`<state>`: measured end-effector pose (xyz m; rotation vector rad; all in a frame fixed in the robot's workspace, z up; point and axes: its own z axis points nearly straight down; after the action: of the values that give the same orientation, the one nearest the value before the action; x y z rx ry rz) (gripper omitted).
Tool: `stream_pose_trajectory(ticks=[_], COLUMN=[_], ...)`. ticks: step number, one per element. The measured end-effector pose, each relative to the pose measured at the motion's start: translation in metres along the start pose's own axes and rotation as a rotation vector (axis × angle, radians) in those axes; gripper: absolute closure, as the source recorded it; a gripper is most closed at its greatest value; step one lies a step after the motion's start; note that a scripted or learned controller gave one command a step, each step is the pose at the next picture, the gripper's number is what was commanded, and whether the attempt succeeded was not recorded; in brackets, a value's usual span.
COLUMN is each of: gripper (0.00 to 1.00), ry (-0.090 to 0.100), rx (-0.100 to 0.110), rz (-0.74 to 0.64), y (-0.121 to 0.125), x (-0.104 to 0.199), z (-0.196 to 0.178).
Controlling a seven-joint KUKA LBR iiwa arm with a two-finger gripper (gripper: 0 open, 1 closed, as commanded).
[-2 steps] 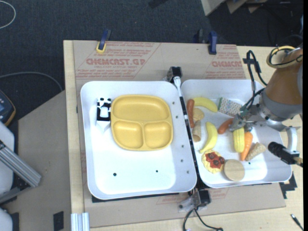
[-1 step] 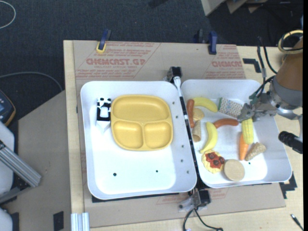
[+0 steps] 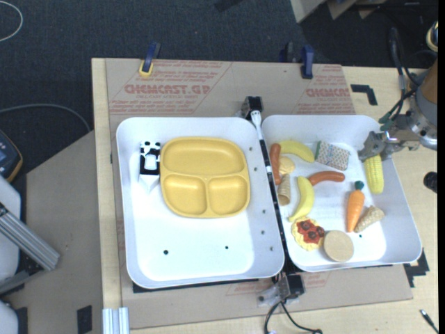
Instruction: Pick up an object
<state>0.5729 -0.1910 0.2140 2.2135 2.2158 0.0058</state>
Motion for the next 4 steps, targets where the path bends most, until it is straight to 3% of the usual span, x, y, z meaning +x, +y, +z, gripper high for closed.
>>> stream_pose_trajectory(ticks=[1, 2, 4], gripper=[1.0, 1.0, 1.0], ry=[0.002, 0.004, 0.006], rx=[0.005, 0.005, 0.01], rz=[0.0, -0.005, -0.005], y=[0.001, 0.01, 0.031], x=[0.0, 0.054, 0.164], z=[-0.012, -0.022, 0.0])
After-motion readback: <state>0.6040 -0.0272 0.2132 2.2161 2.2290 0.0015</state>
